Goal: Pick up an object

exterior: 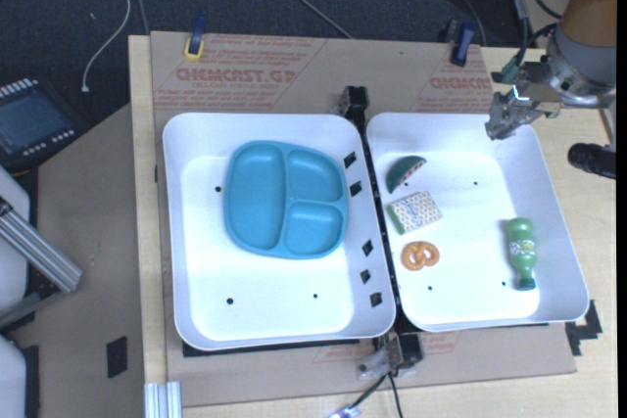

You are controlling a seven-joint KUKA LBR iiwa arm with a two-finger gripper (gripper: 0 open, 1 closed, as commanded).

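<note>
**Green bottle and three small items wait in the right bin; nothing lifted yet**

Green bottle (520, 253) lies on its side near the right wall of the right bin (470, 308), smooth and rounded like moulded plastic, with a pale label band. Toward the bin's left side sit a green watermelon-slice toy (405, 171), a pale speckled square block (413, 210) and an orange pretzel-shaped piece (420, 256), strung out from far to near and apart from one another. The gripper (505, 124) hangs over the bin's far right corner, well apart from every item; nothing is between its fingers, though whether they are spread or closed I cannot tell (too small and dark). So the pick has not begun: choosing, descending and closing all remain. The left bin (196, 299) bears a glossy blue divided plate (286, 199) with three compartments.
</note>
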